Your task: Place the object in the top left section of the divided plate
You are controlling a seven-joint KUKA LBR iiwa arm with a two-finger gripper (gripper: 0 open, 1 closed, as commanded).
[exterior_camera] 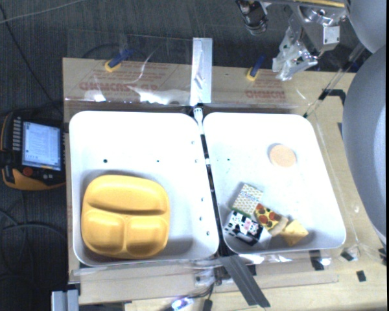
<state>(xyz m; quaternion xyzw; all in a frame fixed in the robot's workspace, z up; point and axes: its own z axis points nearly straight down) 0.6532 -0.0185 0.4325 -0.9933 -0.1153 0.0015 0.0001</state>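
While the gripper [297,60] hung above the far edge of the right bin [324,167], touching nothing, finger spread couldn't be told. Yellow divided plate [125,215] sat in the left bin [136,138], near corner, long axis across the bin. Small objects lay in the right bin: round tan disc [282,155] alone, patterned pieces [251,214] and a yellow wedge [295,232] clustered at the near edge.

Bright, even overhead light; white surfaces close to washed out.
Both bins [181,128] glare (little surface texture left), the clear sheet [142,86] at upper centre shows streaky reflections, shadows are soft, the dark floor [39,18] is dim, and the arm [376,109] at the right edge looks blurred.
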